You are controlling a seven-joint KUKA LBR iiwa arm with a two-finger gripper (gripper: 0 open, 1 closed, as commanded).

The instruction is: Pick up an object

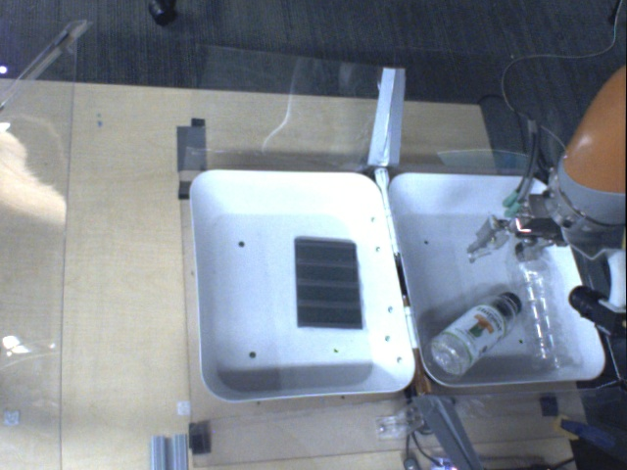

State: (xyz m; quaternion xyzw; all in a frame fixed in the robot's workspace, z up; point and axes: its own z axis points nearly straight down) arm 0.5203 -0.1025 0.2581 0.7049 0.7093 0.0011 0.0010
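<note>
The arm (593,160) comes in from the right and hangs over the right bin (431,213), its orange band showing at the frame edge. The gripper (500,231) sits over the upper middle of that bin, pointing left and downward. It carries nothing that can be seen; whether it is parted or closed I cannot tell, since the metal tip is small and blurred against the white floor.

The likely target is the bottle (477,333), which lies on its side in the lower part of the right bin, dark cap toward the upper right and clear base toward the lower left, near the bin's left wall. It lies flat because it has nothing to lean on, so it would roll rather than stand. The gripper is well apart from it, above and a little to the right.

Beside the bottle, along the right side of the bin, lies what seems to be a clear tube (539,311), hard to read through the glare.

The left bin (225,262) holds a dark ribbed pad (328,282) lying flat at its centre, out of the arm's present line.

Judging by this, the pick has not begun: the arm must drop and shift toward the bottle, closing across its narrow width
</note>
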